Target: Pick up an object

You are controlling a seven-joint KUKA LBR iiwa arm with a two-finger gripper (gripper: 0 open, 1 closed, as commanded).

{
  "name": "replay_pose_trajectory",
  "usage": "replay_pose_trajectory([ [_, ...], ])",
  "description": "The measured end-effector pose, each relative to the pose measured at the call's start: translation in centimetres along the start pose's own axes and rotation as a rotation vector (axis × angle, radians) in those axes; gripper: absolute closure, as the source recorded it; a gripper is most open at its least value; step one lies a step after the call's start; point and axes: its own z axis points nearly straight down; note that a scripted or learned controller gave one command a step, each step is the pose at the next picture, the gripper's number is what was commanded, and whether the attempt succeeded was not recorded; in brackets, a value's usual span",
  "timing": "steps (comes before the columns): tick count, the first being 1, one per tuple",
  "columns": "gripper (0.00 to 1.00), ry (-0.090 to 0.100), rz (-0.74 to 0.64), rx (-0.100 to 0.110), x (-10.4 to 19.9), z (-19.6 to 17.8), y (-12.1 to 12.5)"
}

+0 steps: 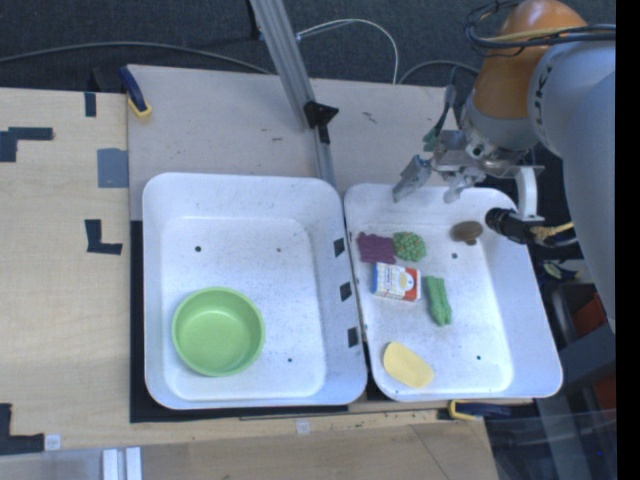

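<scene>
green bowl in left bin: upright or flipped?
Upright. The green bowl sits in the left bin near its front-left corner, with its round rim and hollow inside facing up toward the camera.

A bowl (218, 330) sits in the left bin (160, 208); five small objects lie in the right bin (520, 358).

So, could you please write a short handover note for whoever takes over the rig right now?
End effector: open, holding nothing, poised above the far edge of the right bin.
Right bin contents: purple piece, green bumpy piece, small carton, green elongated piece, yellow piece, brown piece.
Left bin: green bowl.
Done: nothing picked up so far.
Left: lower onto one object, close on it, lift. The purple and bumpy green pieces lie nearest, but they touch, so a clean grasp may be tricky.
</scene>
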Motion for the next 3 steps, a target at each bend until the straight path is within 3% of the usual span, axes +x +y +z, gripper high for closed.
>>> replay_pose_trajectory([
  [1, 0.0, 0.0, 0.0, 0.0, 0.0, 0.0, 0.0],
  [2, 0.0, 0.0, 0.001, 0.006, 0.8, 6.1, -0.6],
  [3, 0.0, 0.0, 0.002, -0.004, 0.8, 10.4, -0.5],
])
